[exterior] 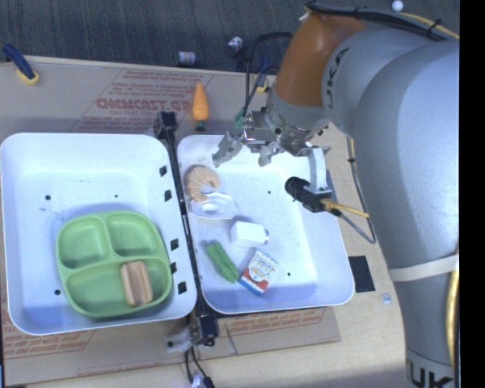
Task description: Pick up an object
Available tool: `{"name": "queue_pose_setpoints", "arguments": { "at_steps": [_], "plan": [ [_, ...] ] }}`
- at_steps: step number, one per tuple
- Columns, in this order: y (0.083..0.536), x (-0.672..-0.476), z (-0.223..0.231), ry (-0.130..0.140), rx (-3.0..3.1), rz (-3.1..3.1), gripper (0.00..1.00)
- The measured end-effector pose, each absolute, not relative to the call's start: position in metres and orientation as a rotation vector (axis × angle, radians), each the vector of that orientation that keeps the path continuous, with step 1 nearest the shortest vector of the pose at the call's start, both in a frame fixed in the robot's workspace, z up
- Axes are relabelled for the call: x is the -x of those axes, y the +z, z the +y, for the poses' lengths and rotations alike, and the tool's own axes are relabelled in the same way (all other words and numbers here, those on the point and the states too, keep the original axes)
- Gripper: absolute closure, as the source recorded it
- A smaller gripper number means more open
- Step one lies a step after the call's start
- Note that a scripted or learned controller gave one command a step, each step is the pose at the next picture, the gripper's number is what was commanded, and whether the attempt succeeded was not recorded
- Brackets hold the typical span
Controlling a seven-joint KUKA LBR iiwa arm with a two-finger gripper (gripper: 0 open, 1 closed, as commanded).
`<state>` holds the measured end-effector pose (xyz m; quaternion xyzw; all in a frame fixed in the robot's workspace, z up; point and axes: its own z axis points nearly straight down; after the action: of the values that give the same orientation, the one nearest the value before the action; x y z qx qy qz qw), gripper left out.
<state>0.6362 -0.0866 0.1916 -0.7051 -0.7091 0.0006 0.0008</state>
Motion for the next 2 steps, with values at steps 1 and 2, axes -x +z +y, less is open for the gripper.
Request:
{"name": "queue_pose_setpoints", "arguments": {
  "at_steps": [1, 2],
  "plan": [
    [0.091, -0.650, -0.116, 0.005, 2.213, -2.225, 0.00],
    [0.102, -0.651, -0.115, 0.004, 2.210, -2.229, 1.00]
  ]
}}
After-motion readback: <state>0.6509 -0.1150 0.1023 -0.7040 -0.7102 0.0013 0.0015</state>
